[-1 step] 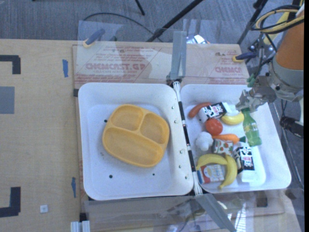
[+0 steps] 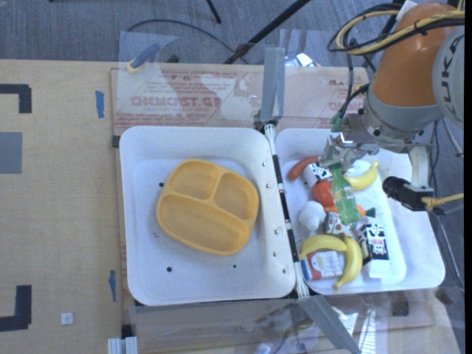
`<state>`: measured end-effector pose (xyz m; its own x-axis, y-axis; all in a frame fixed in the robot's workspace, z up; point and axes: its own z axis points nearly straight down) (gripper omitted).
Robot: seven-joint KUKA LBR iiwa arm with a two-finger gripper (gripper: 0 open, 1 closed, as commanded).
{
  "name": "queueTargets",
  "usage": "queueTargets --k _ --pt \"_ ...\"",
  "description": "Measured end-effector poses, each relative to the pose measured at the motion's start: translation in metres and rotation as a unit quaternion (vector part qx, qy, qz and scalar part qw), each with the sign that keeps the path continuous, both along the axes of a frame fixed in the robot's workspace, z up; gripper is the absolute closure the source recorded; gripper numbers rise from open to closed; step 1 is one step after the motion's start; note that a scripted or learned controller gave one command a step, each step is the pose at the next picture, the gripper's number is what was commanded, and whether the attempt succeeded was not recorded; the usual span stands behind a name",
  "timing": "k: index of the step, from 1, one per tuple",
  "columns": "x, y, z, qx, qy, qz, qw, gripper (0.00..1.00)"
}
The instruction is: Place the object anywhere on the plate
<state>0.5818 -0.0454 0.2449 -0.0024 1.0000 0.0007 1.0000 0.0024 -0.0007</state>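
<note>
Step in hand: picking one object out of the right bin (image 2: 424, 268), judged from the pincer (image 2: 341, 152) hanging low over the clutter at that bin's upper left.
Pincer state: cannot tell whether wide or narrow; nothing plainly seen held.
Object candidates: just below the pincer, a green packet (image 2: 343, 198) lying over a tomato (image 2: 324, 194); beside them a red sausage (image 2: 299, 168), a small yellow banana (image 2: 363, 176) and a white ball (image 2: 311, 214).
Further clutter: a large banana (image 2: 345, 251) curled over a red-labelled pot (image 2: 321, 265), plus two small black-and-white cartons (image 2: 376, 240) toward the bin's near side.
Plate: yellow, three compartments, in the middle of the left bin (image 2: 140, 153), plate (image 2: 209, 206) bare of any object.
Doing it well: best to settle on one item standing free of its neighbours; the packet overlaps the tomato, so a grab there risks dragging both.
Lift: straight up, clear of the ridge between the bins (image 2: 279, 198), before swinging left.
Release: low over any compartment; a round thing likely to roll off if dropped from height.
Risk: crowded pile, slippery wrapper, likely empty closure.
</note>
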Motion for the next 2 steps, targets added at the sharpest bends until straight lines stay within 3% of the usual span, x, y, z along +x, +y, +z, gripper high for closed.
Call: queueTargets --k 1,2 --pt "0.057 0.095 -0.027 -0.0002 -0.001 0.056 0.9984 1.00" --pt "0.072 0.201 -0.029 -0.0003 -0.001 0.020 0.9998 1.00"
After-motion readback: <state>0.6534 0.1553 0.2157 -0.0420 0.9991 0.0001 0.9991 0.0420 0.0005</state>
